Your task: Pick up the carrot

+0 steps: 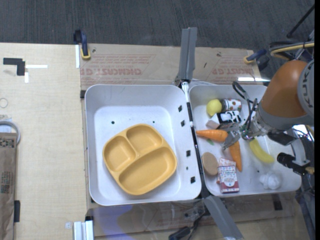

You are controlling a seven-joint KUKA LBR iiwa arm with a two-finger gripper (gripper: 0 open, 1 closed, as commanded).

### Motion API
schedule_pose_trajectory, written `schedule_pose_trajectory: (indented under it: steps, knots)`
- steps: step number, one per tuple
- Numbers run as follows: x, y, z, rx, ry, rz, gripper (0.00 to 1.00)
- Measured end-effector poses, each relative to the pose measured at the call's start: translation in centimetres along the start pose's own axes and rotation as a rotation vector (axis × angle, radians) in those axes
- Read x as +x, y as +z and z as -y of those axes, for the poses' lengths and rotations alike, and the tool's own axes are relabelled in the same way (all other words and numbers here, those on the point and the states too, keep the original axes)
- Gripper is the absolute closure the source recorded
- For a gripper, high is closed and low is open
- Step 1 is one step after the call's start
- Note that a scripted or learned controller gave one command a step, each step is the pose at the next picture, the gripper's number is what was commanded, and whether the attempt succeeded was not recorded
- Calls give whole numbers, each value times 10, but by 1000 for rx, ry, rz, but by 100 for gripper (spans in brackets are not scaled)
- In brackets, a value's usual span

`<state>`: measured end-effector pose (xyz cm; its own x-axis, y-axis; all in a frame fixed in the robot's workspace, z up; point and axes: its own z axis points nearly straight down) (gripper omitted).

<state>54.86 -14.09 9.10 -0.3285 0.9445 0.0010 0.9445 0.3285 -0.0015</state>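
Observation:
Two orange carrots lie in the right bin point(295, 184). One carrot point(212, 134) lies crosswise near the bin's left wall, pointing left. The other carrot point(236, 156) lies lengthwise just below and to the right of it. My gripper point(230, 140) hangs low between the two, right at the thick end of the first carrot and the top of the second. The arm's orange band point(286, 88) rises behind it on the right. I see nothing lifted off the bin floor.
Around the carrots are a lemon point(214, 107), a small can point(232, 104), a black-and-white pack point(229, 117), a banana point(261, 151), a brown egg-shaped piece point(210, 163), a red carton point(227, 177) and a white wad point(270, 181). The left bin point(100, 104) holds a yellow divided plate point(140, 159).

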Motion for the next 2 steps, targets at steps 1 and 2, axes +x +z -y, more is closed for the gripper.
schedule_pose_trajectory:
  steps: [1,2]
  knots:
    - [-1,-9,0,0,3,0,100]
    - [51,-115,-30,0,162,1,100]
